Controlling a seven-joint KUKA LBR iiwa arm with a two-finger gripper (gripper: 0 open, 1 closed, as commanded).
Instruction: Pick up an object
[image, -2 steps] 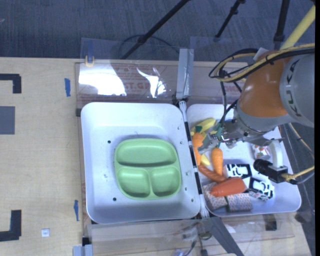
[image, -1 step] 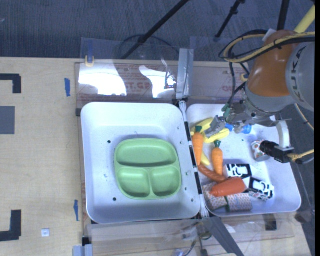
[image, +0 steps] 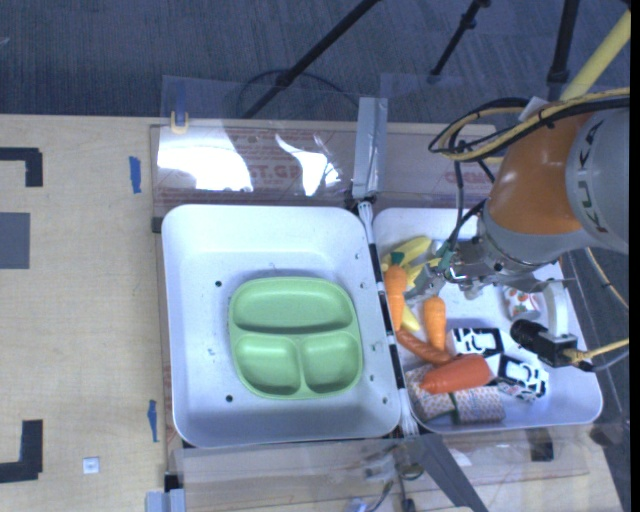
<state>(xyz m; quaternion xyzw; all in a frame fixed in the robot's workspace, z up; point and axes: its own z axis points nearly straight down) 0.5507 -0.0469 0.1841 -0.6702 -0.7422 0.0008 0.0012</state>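
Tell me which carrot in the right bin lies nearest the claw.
The short upright carrot in the middle of the bin, just below the claw. The long carrot hugs the bin's left wall; the fat reddish one lies lower down.

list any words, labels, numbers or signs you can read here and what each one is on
"KU": large dark letters on the grey arm casing at the right edge, cut off by the frame.
Black-and-white square marker tags in the right white bin: patterns, not text.
Small patterned object near the bin's right wall: too blurred to read.
Black square outlines on the tan bench top: shapes, no lettering.
Green three-compartment plastic tray: no print.
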